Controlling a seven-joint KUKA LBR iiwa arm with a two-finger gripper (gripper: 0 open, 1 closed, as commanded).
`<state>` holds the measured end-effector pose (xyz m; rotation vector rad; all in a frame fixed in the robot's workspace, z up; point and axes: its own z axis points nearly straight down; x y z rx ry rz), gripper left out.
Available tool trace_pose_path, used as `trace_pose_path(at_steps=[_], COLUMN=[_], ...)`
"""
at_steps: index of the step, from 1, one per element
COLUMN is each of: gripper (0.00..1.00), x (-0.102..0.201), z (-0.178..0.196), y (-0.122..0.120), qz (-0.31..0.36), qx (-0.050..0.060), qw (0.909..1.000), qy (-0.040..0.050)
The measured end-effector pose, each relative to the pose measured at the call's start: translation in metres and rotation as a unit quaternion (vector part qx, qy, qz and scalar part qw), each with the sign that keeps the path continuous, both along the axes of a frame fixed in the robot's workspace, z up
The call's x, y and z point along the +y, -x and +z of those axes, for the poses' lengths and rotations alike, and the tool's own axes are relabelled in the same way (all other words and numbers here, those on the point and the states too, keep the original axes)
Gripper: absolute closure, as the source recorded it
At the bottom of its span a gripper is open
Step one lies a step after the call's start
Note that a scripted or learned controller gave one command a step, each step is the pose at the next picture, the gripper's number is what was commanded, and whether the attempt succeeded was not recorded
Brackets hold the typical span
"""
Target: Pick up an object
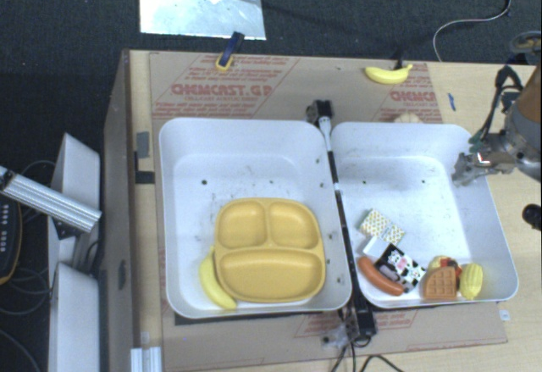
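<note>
Gripper hovers over right bin's right edge; jaw state cannot be told. Candidate toys, hot dog, waffle and corn, crowd the near edge. Risk: tight clustering deflects the fingers, causing a miss.

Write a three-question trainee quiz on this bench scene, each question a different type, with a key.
1. True or false: the yellow divided plate sits in the right bin.
2. Which lies beside the plate in the left bin? A) banana B) hot dog C) waffle
3. Fill in: the pincer hovers at the right bin's ____ edge, away from the toys.

Key: 1 false; 2 A; 3 right.
</note>
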<state>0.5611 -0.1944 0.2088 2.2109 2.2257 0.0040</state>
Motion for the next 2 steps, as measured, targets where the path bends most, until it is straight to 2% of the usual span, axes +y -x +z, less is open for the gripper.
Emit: trace_pose_path(at_steps=[1, 2], gripper=[1.00, 1.00], x=[-0.012, -0.012], z=[0.008, 0.019], y=[-0.014, -0.015], qz=[-0.001, 0.001], qx=[0.001, -0.001], qw=[1.0000, 1.0000], qy=[-0.0002, 0.0002])
